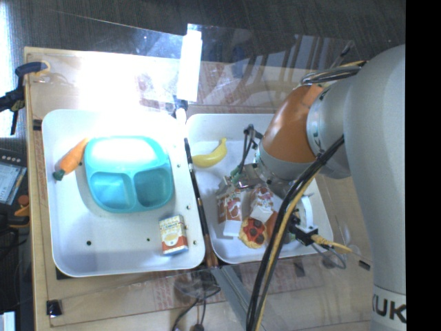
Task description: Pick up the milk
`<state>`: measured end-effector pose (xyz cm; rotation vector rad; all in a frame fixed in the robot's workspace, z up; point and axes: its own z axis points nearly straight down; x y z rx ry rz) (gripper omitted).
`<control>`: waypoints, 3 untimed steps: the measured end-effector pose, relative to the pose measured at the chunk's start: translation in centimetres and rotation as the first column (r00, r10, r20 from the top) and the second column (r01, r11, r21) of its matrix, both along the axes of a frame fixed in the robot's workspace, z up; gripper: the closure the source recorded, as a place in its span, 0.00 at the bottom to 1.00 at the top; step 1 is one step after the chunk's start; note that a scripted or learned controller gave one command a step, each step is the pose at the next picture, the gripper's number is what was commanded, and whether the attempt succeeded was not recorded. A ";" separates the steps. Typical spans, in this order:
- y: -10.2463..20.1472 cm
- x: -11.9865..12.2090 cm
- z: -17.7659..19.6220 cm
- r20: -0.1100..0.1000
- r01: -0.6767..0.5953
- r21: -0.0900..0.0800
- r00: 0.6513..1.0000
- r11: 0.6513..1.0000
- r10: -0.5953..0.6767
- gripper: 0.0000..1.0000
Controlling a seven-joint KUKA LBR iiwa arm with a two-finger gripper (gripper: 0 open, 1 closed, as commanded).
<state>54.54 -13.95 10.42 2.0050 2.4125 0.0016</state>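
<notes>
This is a robot lab or test cell, not a home. A big grey industrial arm [358,136] with an orange band reaches over a wooden table [103,81] bearing two shallow white bins [62,247] of toy food. Loose cables [275,254] hang off the arm, a clamp [21,81] grips the table's left edge, and grey carpet [275,5] lies beyond.

The arm [324,123] reached down into the right bin [207,126], above cartons [233,205] and a pizza slice [253,232], with a banana [210,155] nearby. The left bin [62,240] held a blue tray [129,174], a carrot [69,158] and a small can [172,234].
</notes>
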 end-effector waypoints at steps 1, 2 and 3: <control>4.6 -2.1 9.8 -0.008 -0.195 0.004 0.981 0.981 0.195 1.00; 7.4 -7.0 8.6 -0.010 -0.471 0.006 0.882 0.882 0.471 1.00; 8.5 -5.5 14.7 -0.008 -0.293 0.003 0.956 0.956 0.293 1.00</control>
